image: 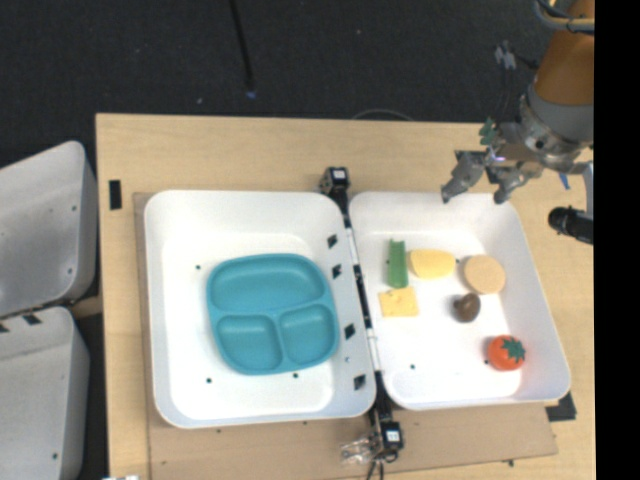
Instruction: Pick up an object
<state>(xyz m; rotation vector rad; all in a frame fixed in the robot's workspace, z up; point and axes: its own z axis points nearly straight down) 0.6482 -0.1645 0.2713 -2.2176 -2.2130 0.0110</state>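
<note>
The left bin (170,298) holds a teal divided tray (271,312), the right bin (530,268) toy food, the claw (479,190) spread above.

So what you've got here is the arm (566,63) with that fat orange band, kind of a rounded sleeve, with a yellowish hoop or cable loop curving over the top of it. Just below the orange, you can see a grey metal collar, and under that a cluttered wrist block with little teal-green bits and what looks like thin dark wiring sticking up off one side. The gripper (480,190) itself is grey, two stubby angled pieces hanging off that block. Off to the side of the jaws there's a dark rounded part too, but you can't really tell what it is. Pretty blurry overall.
</note>
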